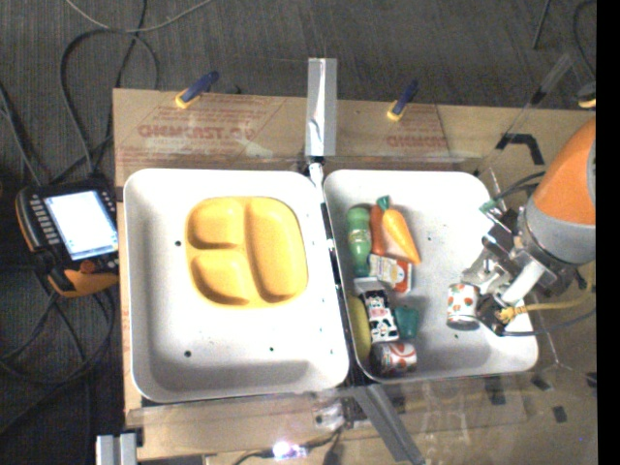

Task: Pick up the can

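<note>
A small white can (462,304) with red and orange markings stands in the right bin (441,211), near its right side. My gripper (480,291) comes in from the right and sits right against the can's upper right side. The view does not settle whether the can is gripped or only touched. A second can-like item, red and silver (393,356), lies on its side at the bin's front edge, well left of the gripper.
A row of toy food runs down the right bin's left side: a green bottle (359,234), a carrot (398,232), a small carton (391,272), a black-and-white item (381,317). A yellow divided plate (246,250) lies in the left bin (155,318).
</note>
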Motion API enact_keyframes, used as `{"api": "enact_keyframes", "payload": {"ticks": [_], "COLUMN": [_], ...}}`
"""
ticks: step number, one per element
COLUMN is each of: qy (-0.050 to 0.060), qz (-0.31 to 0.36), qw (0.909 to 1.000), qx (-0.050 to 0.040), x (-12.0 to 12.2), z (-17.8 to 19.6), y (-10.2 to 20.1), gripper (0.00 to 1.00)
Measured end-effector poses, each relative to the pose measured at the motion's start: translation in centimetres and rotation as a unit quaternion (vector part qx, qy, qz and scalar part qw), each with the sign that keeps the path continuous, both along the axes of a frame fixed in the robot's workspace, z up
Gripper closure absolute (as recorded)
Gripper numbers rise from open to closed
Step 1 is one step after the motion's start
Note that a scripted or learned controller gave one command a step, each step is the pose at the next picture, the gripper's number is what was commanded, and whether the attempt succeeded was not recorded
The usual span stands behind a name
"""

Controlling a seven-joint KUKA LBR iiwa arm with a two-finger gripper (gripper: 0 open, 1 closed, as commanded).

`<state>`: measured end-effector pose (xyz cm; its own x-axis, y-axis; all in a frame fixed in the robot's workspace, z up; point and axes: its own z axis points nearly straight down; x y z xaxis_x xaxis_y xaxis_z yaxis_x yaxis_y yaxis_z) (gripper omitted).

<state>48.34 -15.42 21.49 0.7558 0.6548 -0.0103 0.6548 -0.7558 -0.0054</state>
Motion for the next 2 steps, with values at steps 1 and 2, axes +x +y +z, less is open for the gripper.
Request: {"api": "enact_keyframes", "payload": {"ticks": [1,2], "qy": [-0.001,-0.001], "qz": [-0.054,-0.062], "qw": [0.9985,0.9981], "qx": [-0.001,-0.0018], "x": [0.0,0.1], "z": [3.7,7.6], "y": [2.0,4.5], "gripper": [1.0,1.0]}}
